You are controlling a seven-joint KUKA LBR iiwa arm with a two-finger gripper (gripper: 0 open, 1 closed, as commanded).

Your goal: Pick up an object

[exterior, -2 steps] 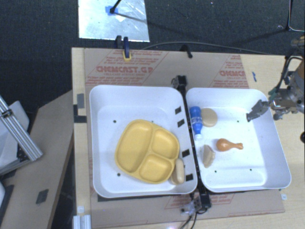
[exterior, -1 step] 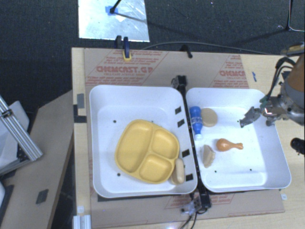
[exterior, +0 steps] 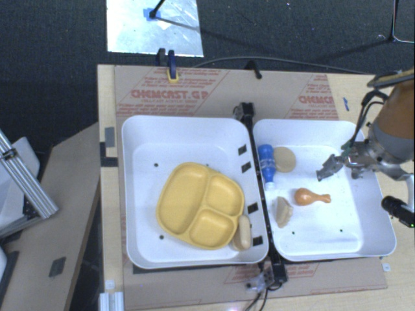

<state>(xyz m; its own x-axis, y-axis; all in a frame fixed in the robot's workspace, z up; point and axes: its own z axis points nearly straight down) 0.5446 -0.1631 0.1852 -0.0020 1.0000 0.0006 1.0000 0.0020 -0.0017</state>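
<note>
Orange drumstick toy [exterior: 312, 197] lying in the right bin [exterior: 369, 245], near a tan wedge [exterior: 283, 211], blue bottle [exterior: 266, 162] and round biscuit [exterior: 284, 159]. Hand [exterior: 332, 166] just above-right, spread, grasping nothing. Yellow divided plate [exterior: 201, 205] in left bin [exterior: 139, 193].

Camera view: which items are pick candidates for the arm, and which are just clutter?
Job-relevant:
gripper over the right bin
orange drumstick-shaped toy
blue bottle
round tan piece
tan wedge
yellow divided plate and tan piece, left bin

Lying about:
clamp
foil sheet
</note>
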